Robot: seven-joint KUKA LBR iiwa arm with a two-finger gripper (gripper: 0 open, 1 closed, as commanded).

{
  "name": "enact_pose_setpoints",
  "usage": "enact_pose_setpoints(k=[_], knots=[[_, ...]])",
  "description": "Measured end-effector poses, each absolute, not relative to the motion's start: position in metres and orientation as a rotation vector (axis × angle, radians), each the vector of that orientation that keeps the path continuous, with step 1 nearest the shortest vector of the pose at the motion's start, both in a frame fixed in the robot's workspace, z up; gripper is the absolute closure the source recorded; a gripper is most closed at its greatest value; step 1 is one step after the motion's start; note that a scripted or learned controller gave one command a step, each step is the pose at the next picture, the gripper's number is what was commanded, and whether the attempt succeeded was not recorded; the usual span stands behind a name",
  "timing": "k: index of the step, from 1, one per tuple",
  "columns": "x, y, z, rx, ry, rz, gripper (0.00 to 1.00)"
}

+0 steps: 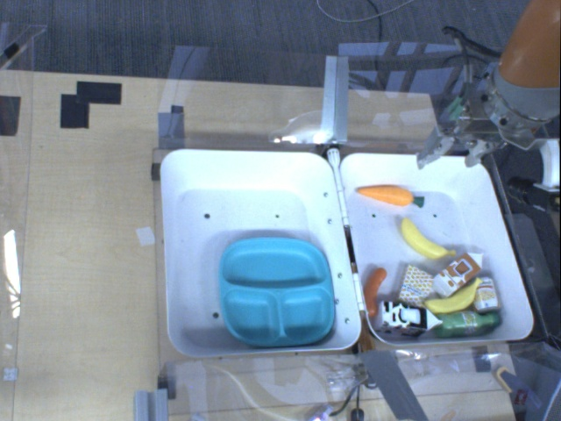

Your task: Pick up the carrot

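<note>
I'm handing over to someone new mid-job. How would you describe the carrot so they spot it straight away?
Take the right-hand white bin of the two. The carrot lies alone in that bin's far part, apart from the cluster at the near end. It is orange and tapered with a small dark green stub, unlike the yellow banana just below it and the redder sausage by the divider.

Open floor all around carrot [386, 196] in far part of right bin [504, 226]. Nearest obstacle: banana [422, 240], just nearward. Crowded near right corner: packets, second banana [456, 301], bottle [463, 324]. Gripper [454, 152] above far rim, well apart.
</note>
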State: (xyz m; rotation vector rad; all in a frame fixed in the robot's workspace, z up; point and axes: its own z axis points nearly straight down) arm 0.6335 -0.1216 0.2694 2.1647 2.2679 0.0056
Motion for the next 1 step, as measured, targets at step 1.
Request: enact_pose_setpoints(k=[1], knots=[[0.6343, -0.0946, 0.168, 2.089, 2.343, 0.003, 0.0]])
